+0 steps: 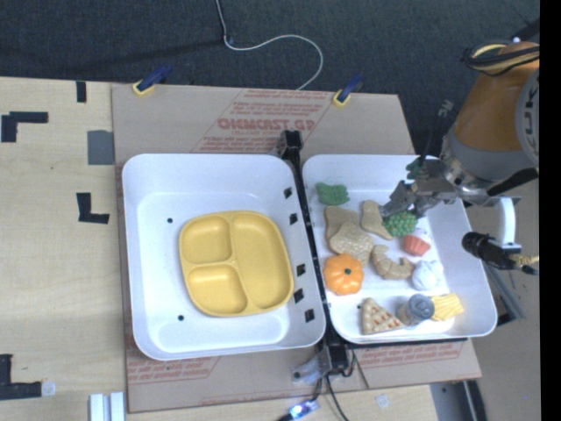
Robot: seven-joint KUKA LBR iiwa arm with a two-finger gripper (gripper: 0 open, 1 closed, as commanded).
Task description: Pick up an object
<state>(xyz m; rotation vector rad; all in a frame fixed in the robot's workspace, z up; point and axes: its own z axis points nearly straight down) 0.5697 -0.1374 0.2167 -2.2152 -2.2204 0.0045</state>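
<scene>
Lying nearest in the right bin [473,327] are a waffle-textured pizza wedge [378,317], tip pointing up-left, a grey ridged lump [419,308] and a knobbly yellow corn cob [447,305] with its long axis running left-right. Beyond them sit a round orange pumpkin [344,273], a white lump [428,275], a curved tan piece [390,266] and a small red piece [416,245]. Farther back, tan bread-like pieces [349,231] and a leafy green piece [332,192]. The gripper [408,202] is low over bumpy green broccoli [401,224]; whether its jaws are spread or pinching cannot be told. In the left bin [145,235] rests a smooth yellow three-part plate [235,262]. Cardboard [254,121] covers the tabletop [53,226].
</scene>
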